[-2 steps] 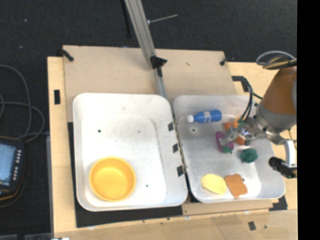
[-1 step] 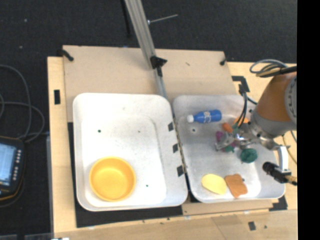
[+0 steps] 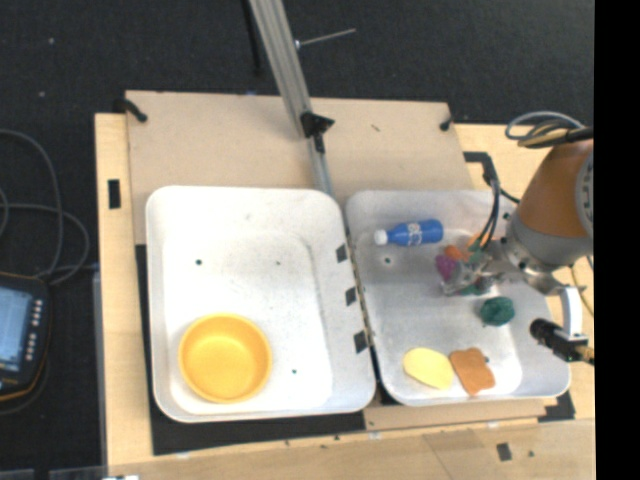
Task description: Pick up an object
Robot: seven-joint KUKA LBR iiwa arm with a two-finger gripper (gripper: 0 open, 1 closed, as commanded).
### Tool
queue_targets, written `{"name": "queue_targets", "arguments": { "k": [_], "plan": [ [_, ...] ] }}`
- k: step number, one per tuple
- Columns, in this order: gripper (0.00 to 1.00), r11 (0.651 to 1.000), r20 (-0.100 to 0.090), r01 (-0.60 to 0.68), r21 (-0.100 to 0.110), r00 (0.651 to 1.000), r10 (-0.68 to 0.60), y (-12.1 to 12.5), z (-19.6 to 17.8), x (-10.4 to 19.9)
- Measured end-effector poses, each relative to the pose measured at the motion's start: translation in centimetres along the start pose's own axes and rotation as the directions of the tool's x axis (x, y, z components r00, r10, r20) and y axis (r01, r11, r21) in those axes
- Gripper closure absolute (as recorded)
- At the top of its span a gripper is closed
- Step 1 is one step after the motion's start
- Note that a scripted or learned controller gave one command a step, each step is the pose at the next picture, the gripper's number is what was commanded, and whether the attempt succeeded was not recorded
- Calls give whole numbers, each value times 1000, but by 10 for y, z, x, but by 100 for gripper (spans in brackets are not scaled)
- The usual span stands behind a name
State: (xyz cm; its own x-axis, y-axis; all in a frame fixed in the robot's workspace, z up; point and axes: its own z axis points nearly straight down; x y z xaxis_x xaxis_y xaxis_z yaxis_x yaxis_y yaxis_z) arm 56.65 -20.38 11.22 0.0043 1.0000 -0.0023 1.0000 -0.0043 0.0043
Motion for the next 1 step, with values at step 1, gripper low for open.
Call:
{"name": "queue_targets", "arguments": {
  "k": [1],
  "plan": [
    [100, 1000, 0, 7, -3, 1000, -7, 11, -53, 3]
  ]
}}
